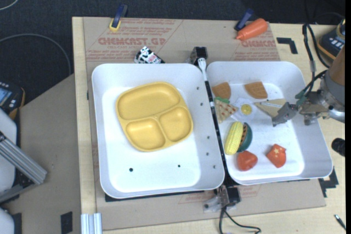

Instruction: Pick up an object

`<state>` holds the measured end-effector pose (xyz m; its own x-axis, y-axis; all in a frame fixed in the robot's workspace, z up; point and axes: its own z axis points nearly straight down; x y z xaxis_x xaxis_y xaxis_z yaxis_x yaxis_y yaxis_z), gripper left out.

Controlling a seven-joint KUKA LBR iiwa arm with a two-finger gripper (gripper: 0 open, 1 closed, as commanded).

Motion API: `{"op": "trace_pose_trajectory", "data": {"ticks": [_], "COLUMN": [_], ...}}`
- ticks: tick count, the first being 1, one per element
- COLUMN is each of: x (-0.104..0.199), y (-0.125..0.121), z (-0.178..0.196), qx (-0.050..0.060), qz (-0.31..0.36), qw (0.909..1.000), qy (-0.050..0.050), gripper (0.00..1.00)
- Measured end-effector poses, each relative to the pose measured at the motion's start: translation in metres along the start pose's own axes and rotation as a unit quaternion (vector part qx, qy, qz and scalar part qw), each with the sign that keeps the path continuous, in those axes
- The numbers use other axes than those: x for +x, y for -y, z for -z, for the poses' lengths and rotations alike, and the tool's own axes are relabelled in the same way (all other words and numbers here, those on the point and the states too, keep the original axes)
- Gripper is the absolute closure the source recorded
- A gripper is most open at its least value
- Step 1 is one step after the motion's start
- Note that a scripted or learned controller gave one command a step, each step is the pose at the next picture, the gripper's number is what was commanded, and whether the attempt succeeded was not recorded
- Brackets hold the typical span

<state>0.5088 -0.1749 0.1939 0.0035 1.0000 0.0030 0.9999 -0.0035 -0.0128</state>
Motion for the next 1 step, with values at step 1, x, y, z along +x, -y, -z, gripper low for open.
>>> {"op": "trace_pose_trajectory", "data": {"ticks": [1], "x": [0.0002], "y": [-0.0032], "z": [0.0065], "qx": [-0.007], "qz": [0.002], "qw": [1.0], "qy": [0.002], "gripper": [0.0]}}
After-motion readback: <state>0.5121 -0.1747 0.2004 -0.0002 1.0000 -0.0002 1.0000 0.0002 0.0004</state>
